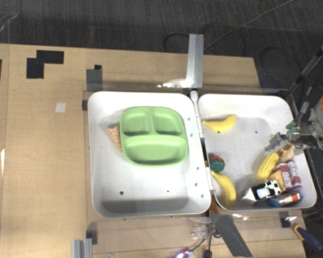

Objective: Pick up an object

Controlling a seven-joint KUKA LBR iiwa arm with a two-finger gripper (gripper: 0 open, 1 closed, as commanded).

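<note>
Fig. legend, view from above at a slant. Two white bins sat side by side on the wooden table (37,160). The left bin (105,198) held a green divided plate (152,135), w/ a tan ridged item (114,137) tucked against the plate's left edge. The right bin (247,104) held the clutter: a banana (220,123) near the top-left wall; a second banana (225,187) at the lower-left corner; a small red-and-green toy (216,162) just above that second banana; a corn cob (267,164) towards the right side; a black-and-white cow-patterned item (268,189) below the cob; a heap of red, white and purple packets (288,177) along the right wall; a marker-like stick (284,200) near the bottom rim.

The gripper (288,138) entered from the right, over the right bin's right side, just above the cob's upper end. Fingers (280,138): dark, small, seen against the packets, so spread vs. pressed together could not be told. The cob lay tilted, upper tip close to the fingers, lower end pointing into the bin; whether tip and fingers touched could not be told. Packets crowded the cob's right flank.
</note>
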